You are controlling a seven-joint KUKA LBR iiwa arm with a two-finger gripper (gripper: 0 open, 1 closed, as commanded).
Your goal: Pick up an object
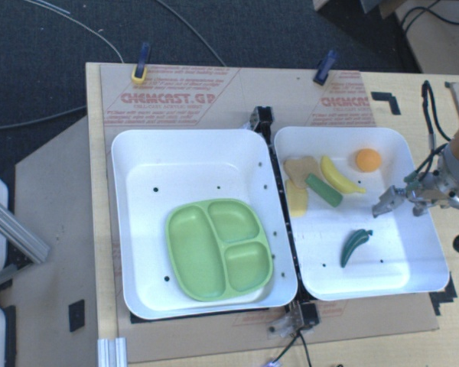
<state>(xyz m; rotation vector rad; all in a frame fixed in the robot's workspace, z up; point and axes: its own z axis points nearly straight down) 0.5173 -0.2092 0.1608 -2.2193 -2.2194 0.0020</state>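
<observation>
The tool (394, 202) hangs at the right bin's (424, 270) right edge, arm cut off, its spread impossible to tell

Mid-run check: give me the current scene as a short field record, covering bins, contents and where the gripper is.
left bin: holds a green divided plate, lying flat toward the front
right bin: holds an orange ball, a banana, a green cylinder, a tan piece, a yellow block and a dark green pepper
cluster: banana, green cylinder, tan piece and yellow block lie bunched near the bin's left wall
pepper: lies alone, nearer the front
gripper: over the right bin's right side, nothing seen between its fingers
</observation>
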